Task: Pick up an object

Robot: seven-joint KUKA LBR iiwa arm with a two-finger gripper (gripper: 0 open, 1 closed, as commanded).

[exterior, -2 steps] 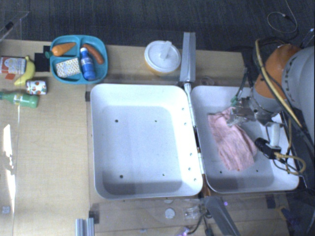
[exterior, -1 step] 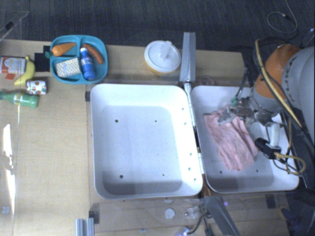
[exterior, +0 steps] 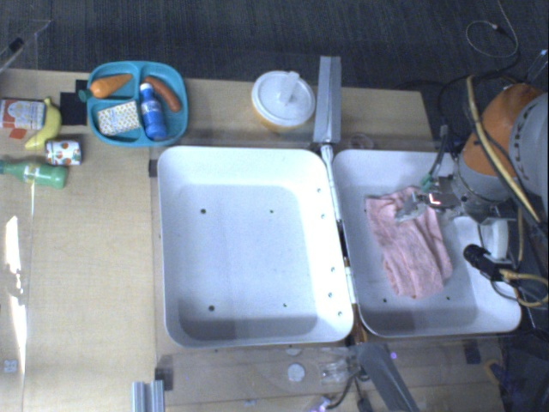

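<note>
A crumpled pink cloth (exterior: 410,247) lies in the right white bin (exterior: 377,157), spread from its middle toward the front. My gripper (exterior: 426,200) is low at the cloth's back right corner, where the fabric bunches up against it. The grey arm with its orange band (exterior: 506,114) comes in from the right over the bin's far right edge. The left white bin (exterior: 240,154) sits beside it.
A blue divided tray (exterior: 176,84) of toy food stands at the back left. Beside it are a banana (exterior: 47,123), a small can (exterior: 63,152) and a green bottle (exterior: 34,173). A white lidded cup (exterior: 284,99) and a metal post (exterior: 328,101) stand behind the bins. Cables (exterior: 502,269) hang at the right.
</note>
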